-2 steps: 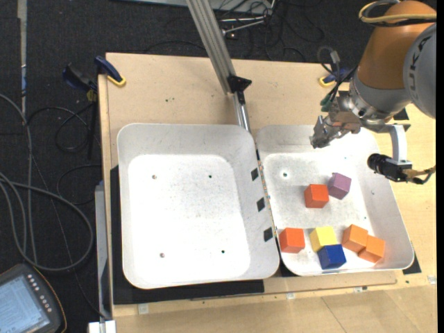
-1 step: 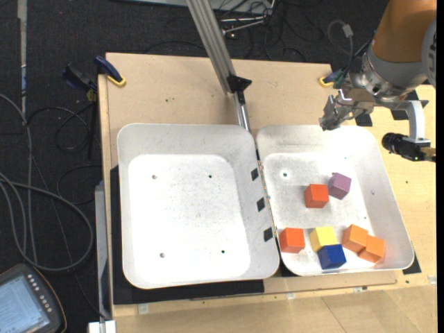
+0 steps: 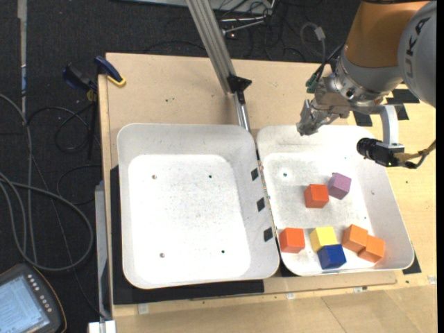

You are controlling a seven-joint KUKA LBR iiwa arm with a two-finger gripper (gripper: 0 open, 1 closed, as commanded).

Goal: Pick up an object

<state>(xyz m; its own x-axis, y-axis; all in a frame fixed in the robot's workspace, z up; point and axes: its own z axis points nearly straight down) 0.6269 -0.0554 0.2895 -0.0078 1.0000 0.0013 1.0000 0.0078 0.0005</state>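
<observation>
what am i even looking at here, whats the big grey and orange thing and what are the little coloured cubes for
The grey and orange thing is a robot arm, reaching in from the right of the picture. At its tip is a two-finger gripper, its tool for grabbing things. The picture comes from a single camera fixed above a wooden bench, looking down at a slant.

On the bench sit two shallow white bins side by side. The right bin holds small blocks: a purple block, an orange-red block, another orange block, a yellow block, a blue block, and two orange blocks touching each other near the front right corner. The left bin lies next to it.

The arm's job is to pick up one block. The gripper hangs over the back edge of the right bin, away from the blocks, with nothing visibly held.
</observation>
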